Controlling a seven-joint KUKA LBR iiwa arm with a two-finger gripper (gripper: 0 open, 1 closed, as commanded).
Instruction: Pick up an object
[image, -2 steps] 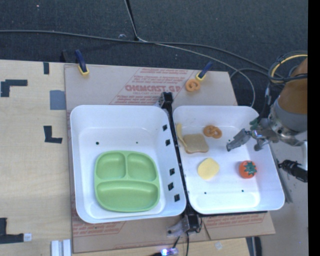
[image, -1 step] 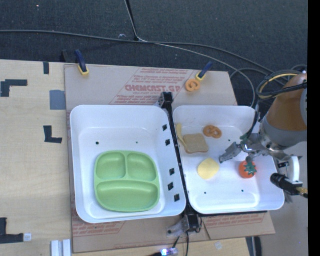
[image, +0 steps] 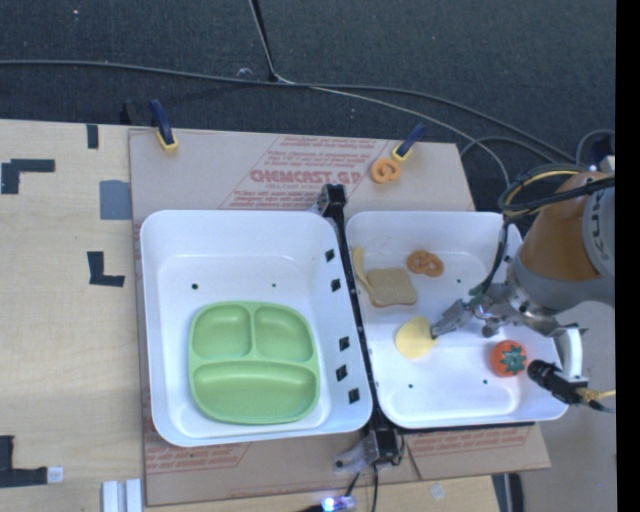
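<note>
Bench; two white bins

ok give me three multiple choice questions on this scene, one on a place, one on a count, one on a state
1. Where is the green divided plate?
A. left bin
B. right bin
C. on the cardboard outside the bins

2. How many compartments does the plate have?
A. two
B. three
C. five

3. How does the end effector stand to the yellow round piece?
A. far above the left bin
B. its tip right at the piece's edge in the right bin
C. resting on the tomato

Answers: 1 A, the plate lies in the left bin. 2 B, two small sections sit over one long one. 3 B, the tip meets the yellow piece's right side.
</note>
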